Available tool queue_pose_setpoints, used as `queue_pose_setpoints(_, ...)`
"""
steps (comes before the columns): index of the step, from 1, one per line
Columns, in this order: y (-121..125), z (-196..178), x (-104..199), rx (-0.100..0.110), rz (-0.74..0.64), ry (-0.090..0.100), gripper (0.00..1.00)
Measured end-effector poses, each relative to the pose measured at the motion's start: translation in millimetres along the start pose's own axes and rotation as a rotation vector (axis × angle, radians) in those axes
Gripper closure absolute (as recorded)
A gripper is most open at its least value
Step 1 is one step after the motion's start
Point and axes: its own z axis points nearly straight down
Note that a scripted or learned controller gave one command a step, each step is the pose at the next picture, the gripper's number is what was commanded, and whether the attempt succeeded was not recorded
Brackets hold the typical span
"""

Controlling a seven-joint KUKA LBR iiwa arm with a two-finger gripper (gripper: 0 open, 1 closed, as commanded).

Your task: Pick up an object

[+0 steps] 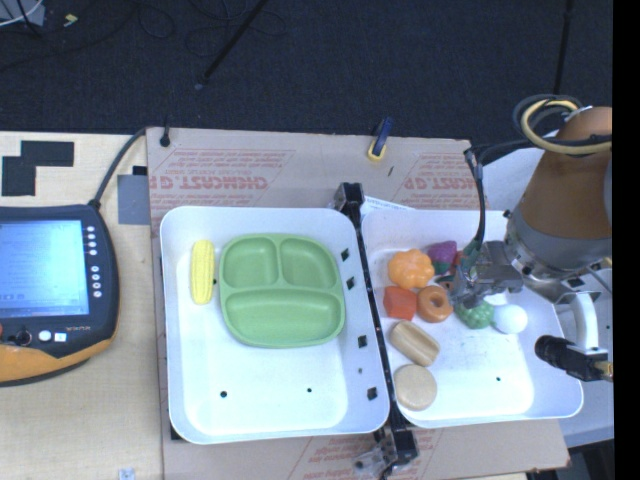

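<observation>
The right bin [500,388] holds a cluster of toy foods: an orange fruit [410,267], a purple piece [442,253], a red block [399,302], a brown doughnut [434,303], a green piece [476,315], a white egg [511,319], a tan bread roll [413,342] and a round tan bun [415,387]. My gripper [478,286] reaches in from the right and hangs low over the doughnut, green piece and egg. Its tips are lost among the dark wrist parts, and nothing shows as lifted.
The left bin [260,388] holds a green divided plate [281,291] and a yellow corn cob [202,271]. A black clamp divider [360,298] runs between the bins. A tablet pendant [50,278] lies at the far left of the bench.
</observation>
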Motion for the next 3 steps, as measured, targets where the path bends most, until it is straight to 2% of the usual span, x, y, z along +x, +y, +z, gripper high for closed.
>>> queue_pose_setpoints(2, -4.8, 8.9, 107.0, 0.000, 0.000, -0.002, 1.00)
queue_pose_setpoints(3, -12.6, 14.6, 133.4, 0.001, 0.000, -0.002, 1.00)
